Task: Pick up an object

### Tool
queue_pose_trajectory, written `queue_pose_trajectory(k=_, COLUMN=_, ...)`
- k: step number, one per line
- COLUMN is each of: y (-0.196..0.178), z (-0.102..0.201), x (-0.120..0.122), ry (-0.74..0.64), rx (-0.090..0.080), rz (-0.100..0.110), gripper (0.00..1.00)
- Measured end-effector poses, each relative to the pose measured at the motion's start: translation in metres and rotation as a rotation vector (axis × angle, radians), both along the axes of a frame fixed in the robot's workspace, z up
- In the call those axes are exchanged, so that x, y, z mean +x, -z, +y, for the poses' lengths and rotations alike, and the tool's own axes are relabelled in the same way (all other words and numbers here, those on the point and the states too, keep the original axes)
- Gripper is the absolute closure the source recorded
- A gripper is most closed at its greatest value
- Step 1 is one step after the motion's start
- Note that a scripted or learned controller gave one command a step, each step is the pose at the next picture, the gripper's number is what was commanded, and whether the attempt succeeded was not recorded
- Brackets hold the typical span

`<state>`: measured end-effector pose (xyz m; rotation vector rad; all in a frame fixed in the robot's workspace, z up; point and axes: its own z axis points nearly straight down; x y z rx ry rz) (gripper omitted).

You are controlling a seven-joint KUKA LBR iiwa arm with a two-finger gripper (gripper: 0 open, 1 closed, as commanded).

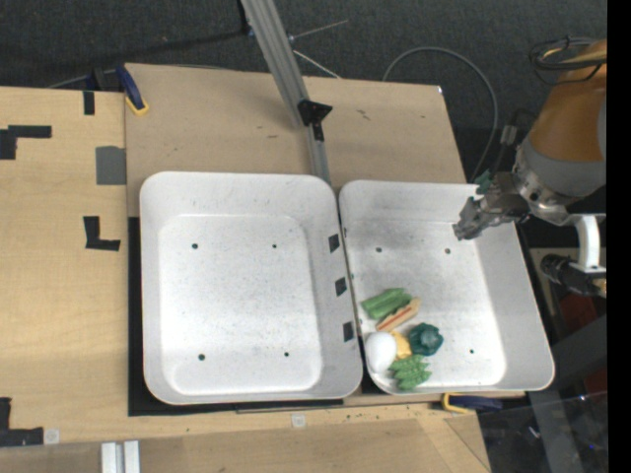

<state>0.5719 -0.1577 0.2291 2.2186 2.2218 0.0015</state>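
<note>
A small pile of objects lies in the near left corner of the right bin: a light green piece, an orange stick, a white ball, a small yellow piece, a dark teal lump and a green knobbly piece. My gripper hangs over the bin's far right part, well away from the pile, up and to the right of it. Nothing shows between its fingers.
The left bin sits beside the right one, with black clips along the shared rim. A grey metal pole slants across the bench behind the bins. A cable loops at the far right.
</note>
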Motion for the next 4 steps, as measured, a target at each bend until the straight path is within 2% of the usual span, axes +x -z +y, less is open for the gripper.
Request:
queue_pose_trajectory(k=3, y=-0.019, z=0.163, x=-0.004, ry=-0.006, rx=0.003, rz=0.003, gripper=1.00)
queue_pose_trajectory(k=4, y=-0.010, z=0.207, x=-0.006, ry=-0.004, rx=0.001, rz=0.006, gripper=1.00)
